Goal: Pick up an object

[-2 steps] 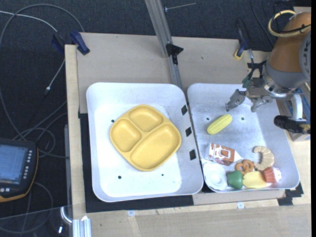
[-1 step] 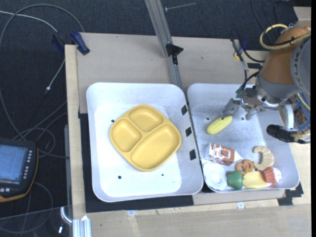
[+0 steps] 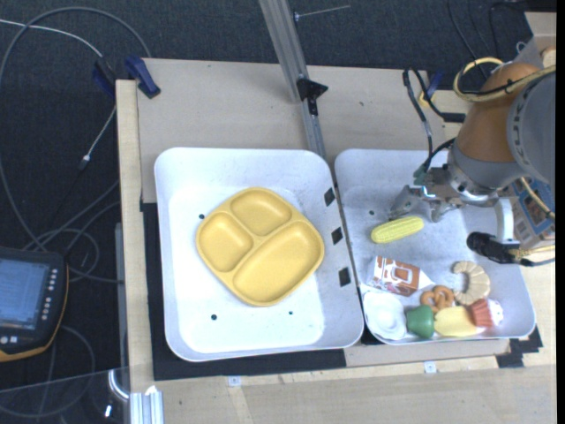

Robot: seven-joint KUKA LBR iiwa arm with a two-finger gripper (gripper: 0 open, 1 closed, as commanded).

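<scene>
In the right bin (image 3: 441, 162) a yellow corn cob (image 3: 397, 230) lies near the middle. My gripper (image 3: 418, 208) hangs just above and behind the cob, its fingers (image 3: 399, 205) spread open with nothing between them. Toward the bin's front lie an orange and white carton (image 3: 395, 276), a white cup (image 3: 384, 314), a pretzel (image 3: 436, 297), a green pepper (image 3: 421, 323), a yellow fruit (image 3: 456, 325), a red piece (image 3: 481, 312) and a tan curved pastry (image 3: 472, 278).
The left bin (image 3: 177, 237) holds a yellow divided plate (image 3: 259, 246). A metal post (image 3: 291, 51) slants up from between the two bins. Cables and the arm's body (image 3: 494, 131) crowd the right bin's far right side.
</scene>
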